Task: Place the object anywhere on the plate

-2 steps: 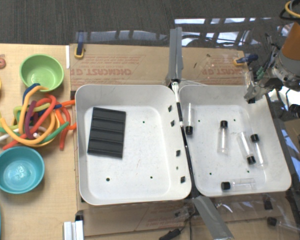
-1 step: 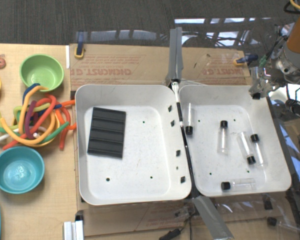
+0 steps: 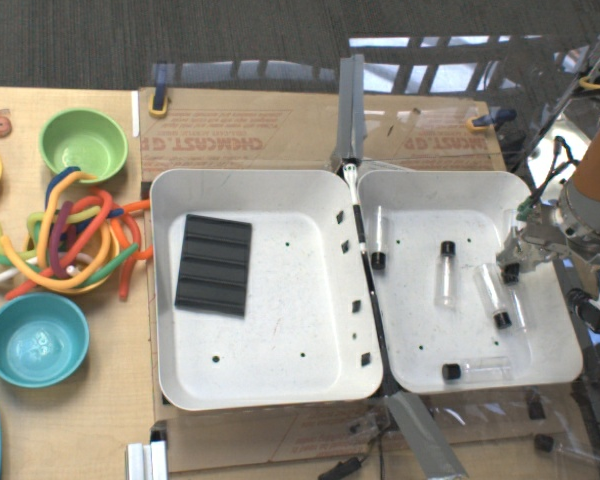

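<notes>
A black ribbed plate (image 3: 214,265) lies flat in the left part of the left bin (image 3: 260,388). Several clear tubes with black caps lie in the right bin (image 3: 420,368): one by the bin's left wall (image 3: 377,236), one in the middle (image 3: 446,276), one further right (image 3: 493,293) and one near the front edge (image 3: 477,370). My gripper (image 3: 513,266) is low over the right side of the right bin, just above the upper end of the tube further right. A small black cap sits right at its tip.
On the wooden table to the left stand a green bowl (image 3: 83,145), a teal bowl (image 3: 36,339) and a tangle of coloured cords (image 3: 75,236). A metal divider (image 3: 352,108) runs between the bins. Cardboard lies behind them.
</notes>
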Robot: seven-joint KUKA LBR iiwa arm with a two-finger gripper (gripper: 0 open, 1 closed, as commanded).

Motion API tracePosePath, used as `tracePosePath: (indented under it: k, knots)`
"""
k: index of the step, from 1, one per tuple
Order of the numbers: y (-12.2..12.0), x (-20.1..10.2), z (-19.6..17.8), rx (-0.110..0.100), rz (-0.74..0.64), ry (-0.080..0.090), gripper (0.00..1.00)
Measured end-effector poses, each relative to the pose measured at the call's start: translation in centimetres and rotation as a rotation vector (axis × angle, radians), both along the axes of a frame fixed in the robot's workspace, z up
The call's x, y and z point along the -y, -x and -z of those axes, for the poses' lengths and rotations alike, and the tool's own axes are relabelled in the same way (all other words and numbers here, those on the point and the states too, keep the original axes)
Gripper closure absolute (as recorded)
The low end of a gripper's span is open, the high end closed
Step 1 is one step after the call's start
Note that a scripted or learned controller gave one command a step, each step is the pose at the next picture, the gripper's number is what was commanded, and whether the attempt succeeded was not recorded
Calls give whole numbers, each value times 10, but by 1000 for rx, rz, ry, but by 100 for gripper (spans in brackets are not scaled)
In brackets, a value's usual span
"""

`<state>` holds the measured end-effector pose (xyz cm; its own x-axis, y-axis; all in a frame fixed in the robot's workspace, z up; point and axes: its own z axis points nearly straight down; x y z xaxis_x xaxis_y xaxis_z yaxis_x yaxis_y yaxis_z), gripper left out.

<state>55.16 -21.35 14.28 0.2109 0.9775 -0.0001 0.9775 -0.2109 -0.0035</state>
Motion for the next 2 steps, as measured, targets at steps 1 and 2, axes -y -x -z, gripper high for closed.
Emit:
tracePosePath:
  k: [1,2]
  knots:
    - [-30,2,-57,2,74,2,100]
    - [59,-39,-26,0,-161,-1,100]
